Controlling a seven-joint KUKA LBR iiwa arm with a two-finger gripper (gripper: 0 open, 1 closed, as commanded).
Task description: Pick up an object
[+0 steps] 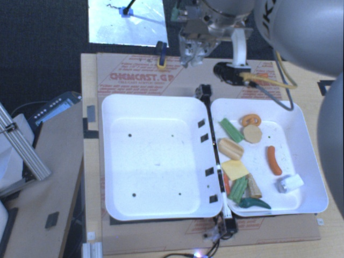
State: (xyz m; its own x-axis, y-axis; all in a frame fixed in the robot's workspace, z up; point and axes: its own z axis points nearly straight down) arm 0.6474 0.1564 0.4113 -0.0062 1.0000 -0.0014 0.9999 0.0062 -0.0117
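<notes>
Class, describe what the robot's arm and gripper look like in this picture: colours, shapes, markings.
The arm is bulky, rounded and light grey, with black lettering on its casing and an orange band at the top edge. The gripper is a smaller metallic grey assembly with a white block beside it.

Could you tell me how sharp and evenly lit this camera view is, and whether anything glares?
In the camera view, the right bin and its toy food, such as the sausage, read fairly sharp; the arm looms large and soft-edged, the gripper slightly blurred; a bright glaring sheet sits top left; shadows are faint.
</notes>
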